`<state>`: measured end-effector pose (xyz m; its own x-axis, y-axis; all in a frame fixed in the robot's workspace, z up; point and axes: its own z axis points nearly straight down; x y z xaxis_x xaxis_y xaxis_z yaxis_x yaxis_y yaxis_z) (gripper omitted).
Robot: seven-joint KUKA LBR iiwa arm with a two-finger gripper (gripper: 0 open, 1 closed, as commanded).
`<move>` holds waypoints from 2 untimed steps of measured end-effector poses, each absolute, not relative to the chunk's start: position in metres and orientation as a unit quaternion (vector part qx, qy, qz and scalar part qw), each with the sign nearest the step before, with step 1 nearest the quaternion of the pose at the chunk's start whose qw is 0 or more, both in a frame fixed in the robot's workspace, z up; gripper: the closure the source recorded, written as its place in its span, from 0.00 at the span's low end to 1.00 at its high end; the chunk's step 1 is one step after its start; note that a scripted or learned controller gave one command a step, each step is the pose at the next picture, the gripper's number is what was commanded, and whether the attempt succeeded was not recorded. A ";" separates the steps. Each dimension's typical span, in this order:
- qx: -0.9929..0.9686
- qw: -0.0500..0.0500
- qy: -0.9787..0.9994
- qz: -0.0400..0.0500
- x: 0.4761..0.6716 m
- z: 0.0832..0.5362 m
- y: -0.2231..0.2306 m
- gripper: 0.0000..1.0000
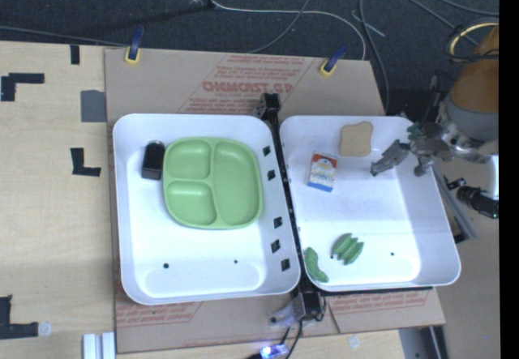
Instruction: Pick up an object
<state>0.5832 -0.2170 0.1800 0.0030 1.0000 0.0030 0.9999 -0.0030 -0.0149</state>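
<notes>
My gripper [402,160] hangs over the right bin's [405,220] far right side, its two fingers spread open with nothing between them. In that bin lie a tan slice of bread [356,138] at the back, a small red and white carton [323,172] to its left, a green pea pod [347,248] near the front, and another green piece [315,265] at the front left corner. The bread is a short way left of the gripper.
The left bin [138,260] holds a green divided plate [213,182] and a small black object [152,160] beside it. A black divider strip [280,187] runs between the bins. Cables lie on the dark surface behind.
</notes>
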 end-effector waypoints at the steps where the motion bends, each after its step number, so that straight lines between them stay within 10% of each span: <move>1: -0.707 0.000 -0.707 0.001 0.587 0.188 -0.217 0.00; 2: -0.707 0.002 -0.708 0.002 0.587 0.124 -0.216 0.00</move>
<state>0.5869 -0.2157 0.1244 -0.0016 1.0000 -0.0004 1.0000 0.0016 -0.0052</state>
